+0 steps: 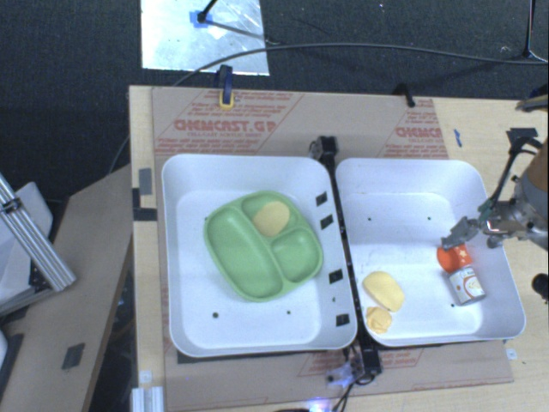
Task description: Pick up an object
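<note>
A small bottle (464,280) with an orange cap and a white label lies in the right bin (412,191), near its right wall. My gripper (470,229) hangs just above and to the right of the orange cap, reaching in from the right edge. Two yellow pieces sit at the front of the same bin: a larger one (383,289) and a smaller one (378,319) below it. In the left bin (193,230) a green divided plate (249,260) holds another yellow piece (272,218) in its top compartment.
A black divider (336,239) with clips runs between the two bins. The bins rest on a cardboard sheet (257,118) with red print. A blue and yellow clamp (226,87) stands at the sheet's back edge.
</note>
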Robot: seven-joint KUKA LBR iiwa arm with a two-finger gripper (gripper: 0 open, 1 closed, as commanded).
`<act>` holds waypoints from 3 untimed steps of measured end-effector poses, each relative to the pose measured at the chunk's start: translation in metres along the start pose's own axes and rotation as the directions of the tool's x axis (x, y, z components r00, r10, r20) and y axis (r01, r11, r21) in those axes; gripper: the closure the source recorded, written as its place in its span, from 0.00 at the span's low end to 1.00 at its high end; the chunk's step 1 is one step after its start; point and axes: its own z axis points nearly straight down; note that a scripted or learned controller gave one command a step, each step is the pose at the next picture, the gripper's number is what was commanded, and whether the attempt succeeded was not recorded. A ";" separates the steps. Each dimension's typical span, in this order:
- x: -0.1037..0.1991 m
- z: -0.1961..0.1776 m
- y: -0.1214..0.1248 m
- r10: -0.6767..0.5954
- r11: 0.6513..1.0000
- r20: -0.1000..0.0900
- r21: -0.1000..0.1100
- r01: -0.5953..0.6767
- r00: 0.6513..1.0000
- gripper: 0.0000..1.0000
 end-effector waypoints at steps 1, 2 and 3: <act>0.004 0.057 -0.005 0.002 1.000 0.000 -0.001 -0.002 1.000 0.00; 0.000 0.097 -0.001 0.005 1.000 0.009 -0.011 -0.005 1.000 0.00; -0.004 0.082 0.003 0.007 1.000 0.018 -0.027 -0.007 1.000 1.00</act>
